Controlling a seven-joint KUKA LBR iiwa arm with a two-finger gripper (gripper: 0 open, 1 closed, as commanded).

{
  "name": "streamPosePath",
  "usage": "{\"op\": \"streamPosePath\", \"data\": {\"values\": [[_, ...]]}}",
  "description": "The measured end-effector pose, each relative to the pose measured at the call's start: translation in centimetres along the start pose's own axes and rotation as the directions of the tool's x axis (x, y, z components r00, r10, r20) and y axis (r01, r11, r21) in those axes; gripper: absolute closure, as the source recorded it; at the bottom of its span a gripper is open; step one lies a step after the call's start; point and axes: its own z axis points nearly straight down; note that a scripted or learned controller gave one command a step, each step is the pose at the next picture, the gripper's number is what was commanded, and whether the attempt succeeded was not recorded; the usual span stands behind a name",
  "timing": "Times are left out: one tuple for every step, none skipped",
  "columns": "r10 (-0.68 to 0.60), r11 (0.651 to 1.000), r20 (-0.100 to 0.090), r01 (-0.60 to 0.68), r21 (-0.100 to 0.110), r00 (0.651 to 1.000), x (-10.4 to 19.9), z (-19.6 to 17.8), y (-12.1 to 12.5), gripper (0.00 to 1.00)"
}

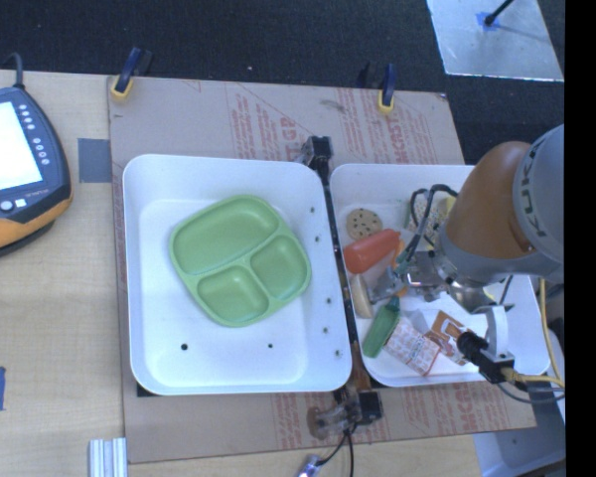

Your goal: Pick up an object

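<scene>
The right bin holds a jumble of small things: a round brown cookie at the back left, an orange-red piece just in front of it, a green bottle-like piece lying near the front left, and a white and red packet beside it. My gripper reaches down into the middle of this bin, between the orange-red piece and the green piece, with the grey and orange arm above it. The fingertips are buried among the objects.
The left bin carries a light green divided plate. A teach pendant lies on the bench at the far left. Clamps hold the cardboard at the back edge. Cables hang by the arm's wrist.
</scene>
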Motion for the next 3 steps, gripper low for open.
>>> {"op": "streamPosePath", "data": {"values": [[-0.001, 1.0, 0.0, 0.001, 0.001, 1.0, 0.7, 0.0, 3.4, 0.0], [-0.003, 1.0, 0.0, 0.003, 0.004, 1.0, 0.5, -1.0, 3.3, 1.0], [0.002, 1.0, -0.003, -0.002, 0.0, 1.0, 7.4, -10.1, 7.5, 1.0]]}}
